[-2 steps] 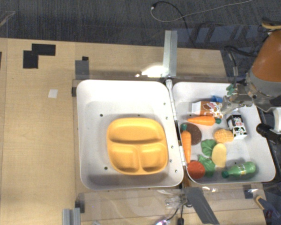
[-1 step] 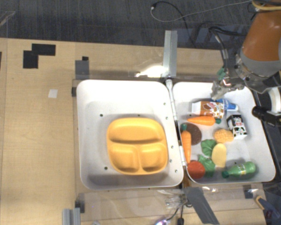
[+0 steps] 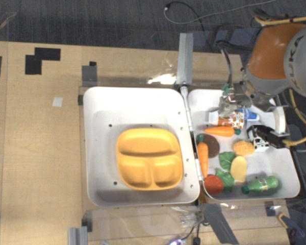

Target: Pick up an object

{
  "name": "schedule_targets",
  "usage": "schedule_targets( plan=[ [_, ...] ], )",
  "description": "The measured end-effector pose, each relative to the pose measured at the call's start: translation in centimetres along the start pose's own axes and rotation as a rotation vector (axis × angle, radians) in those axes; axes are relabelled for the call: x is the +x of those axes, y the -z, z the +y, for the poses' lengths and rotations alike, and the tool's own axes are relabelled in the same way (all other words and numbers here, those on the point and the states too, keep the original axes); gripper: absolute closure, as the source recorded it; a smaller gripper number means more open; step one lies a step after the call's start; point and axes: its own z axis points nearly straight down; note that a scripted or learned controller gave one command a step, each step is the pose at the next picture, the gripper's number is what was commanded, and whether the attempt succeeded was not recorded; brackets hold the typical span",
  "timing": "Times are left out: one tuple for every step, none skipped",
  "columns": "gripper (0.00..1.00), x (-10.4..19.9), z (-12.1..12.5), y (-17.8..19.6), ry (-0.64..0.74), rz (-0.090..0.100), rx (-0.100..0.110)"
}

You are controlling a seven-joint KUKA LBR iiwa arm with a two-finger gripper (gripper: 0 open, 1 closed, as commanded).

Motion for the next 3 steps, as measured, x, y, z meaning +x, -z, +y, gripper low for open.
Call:
schedule_targets(
  plan=[
    [1.00,-0.3,3.4,3.8,-0.037,-0.001,-0.002],
    [1.00,-0.2,3.5,5.0,-0.029,-0.002,-0.007],
    [1.00,-0.1,3.7,6.2,-0.023,-0.003,-0.013]
  ],
)
